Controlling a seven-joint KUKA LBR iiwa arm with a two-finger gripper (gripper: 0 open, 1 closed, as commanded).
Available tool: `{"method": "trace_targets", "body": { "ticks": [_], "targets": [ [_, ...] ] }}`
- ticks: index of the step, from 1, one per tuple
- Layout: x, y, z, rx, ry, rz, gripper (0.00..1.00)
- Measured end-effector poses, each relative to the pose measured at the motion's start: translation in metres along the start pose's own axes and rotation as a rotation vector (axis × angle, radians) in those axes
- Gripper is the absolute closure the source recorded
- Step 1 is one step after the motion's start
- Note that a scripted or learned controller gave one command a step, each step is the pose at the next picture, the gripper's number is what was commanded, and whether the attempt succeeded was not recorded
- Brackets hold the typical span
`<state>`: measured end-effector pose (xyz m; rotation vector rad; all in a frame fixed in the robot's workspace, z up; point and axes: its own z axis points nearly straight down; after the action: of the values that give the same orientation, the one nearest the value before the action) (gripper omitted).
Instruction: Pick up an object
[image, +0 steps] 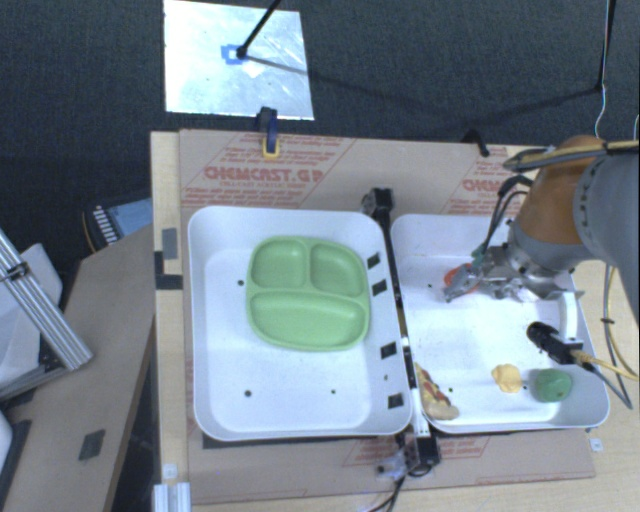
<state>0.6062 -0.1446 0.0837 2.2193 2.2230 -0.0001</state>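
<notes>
Cannot tell gripper state, clenched or released. Sits far-left in right bin, well apart from yellow lump and green lump. Risks closing on nothing.

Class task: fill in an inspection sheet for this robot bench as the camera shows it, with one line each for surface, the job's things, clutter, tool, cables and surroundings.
Surface: brown board bearing the left bin and right bin side by side.
Job's things: green divided plate in the left bin; in the right bin a small yellow piece, a green rounded object beside it, and an orange toy food piece at the near left corner.
Clutter: yellow-and-black clip on the board's far edge.
Tool: tool low over the right bin's far half.
Cables: black cable across the dark floor; wires at the board's near edge.
Surroundings: shiny metal sheet on the floor; aluminium rail at left.
</notes>
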Motion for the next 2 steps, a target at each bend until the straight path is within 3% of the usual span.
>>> {"method": "trace_targets", "body": {
  "ticks": [1, 2],
  "targets": [
    [0.0, 0.001, -0.012, -0.004, -0.001, 0.0, 1.0],
    [-0.001, -0.004, -0.058, -0.005, -0.001, 0.002, 1.0]
  ]
}}
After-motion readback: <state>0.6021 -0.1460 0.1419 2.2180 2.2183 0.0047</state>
